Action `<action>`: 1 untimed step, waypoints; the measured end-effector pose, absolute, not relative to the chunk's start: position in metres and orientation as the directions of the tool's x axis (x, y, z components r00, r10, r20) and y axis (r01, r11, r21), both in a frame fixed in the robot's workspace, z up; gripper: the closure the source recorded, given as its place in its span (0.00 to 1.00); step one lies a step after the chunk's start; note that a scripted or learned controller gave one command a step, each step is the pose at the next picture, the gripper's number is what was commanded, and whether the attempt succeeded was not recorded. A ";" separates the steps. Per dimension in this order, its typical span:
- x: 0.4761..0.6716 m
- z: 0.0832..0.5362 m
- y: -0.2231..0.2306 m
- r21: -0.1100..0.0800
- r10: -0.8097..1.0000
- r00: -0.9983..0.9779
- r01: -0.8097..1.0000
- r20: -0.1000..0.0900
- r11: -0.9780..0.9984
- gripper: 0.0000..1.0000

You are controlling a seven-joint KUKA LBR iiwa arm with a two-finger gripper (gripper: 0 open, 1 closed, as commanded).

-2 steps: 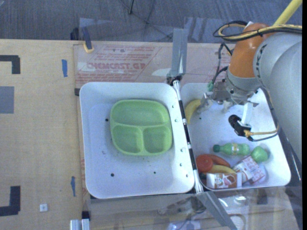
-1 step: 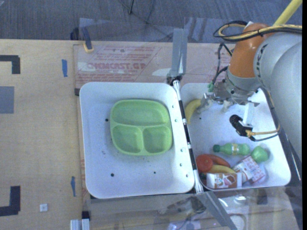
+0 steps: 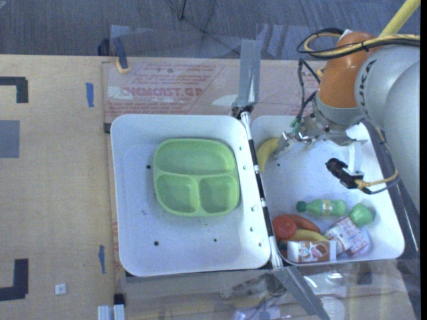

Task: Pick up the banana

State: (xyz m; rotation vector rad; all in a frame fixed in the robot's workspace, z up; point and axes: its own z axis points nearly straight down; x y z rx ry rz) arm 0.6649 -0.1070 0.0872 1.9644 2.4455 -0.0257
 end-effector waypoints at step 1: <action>0.667 0.087 -0.107 -0.005 0.954 -0.299 0.954 -0.010 0.299 0.00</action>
